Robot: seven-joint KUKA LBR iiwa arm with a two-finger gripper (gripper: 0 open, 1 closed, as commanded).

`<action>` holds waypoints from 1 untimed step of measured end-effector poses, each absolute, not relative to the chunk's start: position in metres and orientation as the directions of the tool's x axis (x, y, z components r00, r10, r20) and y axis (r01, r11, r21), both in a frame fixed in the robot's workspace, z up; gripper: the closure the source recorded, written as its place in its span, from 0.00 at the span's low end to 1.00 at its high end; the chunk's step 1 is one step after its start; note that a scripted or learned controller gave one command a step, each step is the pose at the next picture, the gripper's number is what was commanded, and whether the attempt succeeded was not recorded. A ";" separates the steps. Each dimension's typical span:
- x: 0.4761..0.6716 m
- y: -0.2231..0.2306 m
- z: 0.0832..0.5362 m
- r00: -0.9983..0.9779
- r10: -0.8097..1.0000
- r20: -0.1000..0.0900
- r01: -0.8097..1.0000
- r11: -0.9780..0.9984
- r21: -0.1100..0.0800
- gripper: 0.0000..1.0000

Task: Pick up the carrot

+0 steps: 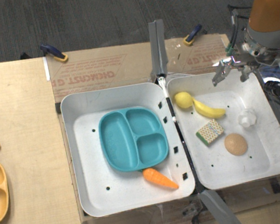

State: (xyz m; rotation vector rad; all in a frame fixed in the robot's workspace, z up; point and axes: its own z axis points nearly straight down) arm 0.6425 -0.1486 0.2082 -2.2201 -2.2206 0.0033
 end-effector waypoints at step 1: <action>0.590 -0.156 0.101 -0.304 0.953 -0.004 0.953 0.304 0.008 0.00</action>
